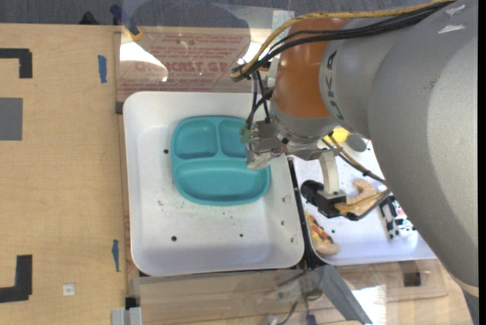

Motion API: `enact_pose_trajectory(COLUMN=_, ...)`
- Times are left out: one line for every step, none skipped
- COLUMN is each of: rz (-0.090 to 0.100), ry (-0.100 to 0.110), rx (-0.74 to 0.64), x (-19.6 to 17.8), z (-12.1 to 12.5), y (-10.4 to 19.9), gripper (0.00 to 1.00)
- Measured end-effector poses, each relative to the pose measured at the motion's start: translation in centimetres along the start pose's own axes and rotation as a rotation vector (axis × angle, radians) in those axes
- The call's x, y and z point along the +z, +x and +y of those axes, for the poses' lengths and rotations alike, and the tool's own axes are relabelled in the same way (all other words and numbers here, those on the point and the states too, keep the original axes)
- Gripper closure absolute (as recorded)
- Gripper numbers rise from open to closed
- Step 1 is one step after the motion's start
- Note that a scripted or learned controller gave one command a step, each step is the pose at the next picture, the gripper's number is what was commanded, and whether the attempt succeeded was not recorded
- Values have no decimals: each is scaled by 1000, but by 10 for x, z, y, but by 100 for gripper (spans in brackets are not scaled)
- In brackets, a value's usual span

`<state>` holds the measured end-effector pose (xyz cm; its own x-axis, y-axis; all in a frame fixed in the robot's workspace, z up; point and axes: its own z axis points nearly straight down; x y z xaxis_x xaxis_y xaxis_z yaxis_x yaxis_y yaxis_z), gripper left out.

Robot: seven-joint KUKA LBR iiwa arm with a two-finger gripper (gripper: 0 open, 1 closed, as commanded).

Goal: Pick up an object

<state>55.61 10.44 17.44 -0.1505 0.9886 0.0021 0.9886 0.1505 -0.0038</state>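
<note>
A teal divided plate (216, 160) lies in the left white bin (152, 240), towards its upper right. My gripper (258, 151) hangs over the plate's right rim, close to the wall between the bins, below the orange wrist band. Nothing shows between its tips, and the plate lies flat on the bin floor. The right bin (364, 244) holds a tan wooden piece (364, 199), a small orange and pink thing (323, 236), a small black-and-white item (395, 217) and a yellow thing (342, 138) partly under the arm.
The big grey arm covers most of the right bin and the view's right side. Brown cardboard (53, 164) lies left of the bins. A clear plastic sheet (190, 50) sits behind the left bin. Dark specks dot the left bin's floor.
</note>
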Motion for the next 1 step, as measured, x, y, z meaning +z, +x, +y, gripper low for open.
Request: enact_pose_trajectory(rz=-1, ry=-3, rx=390, x=51, z=-30, y=53, gripper=100)
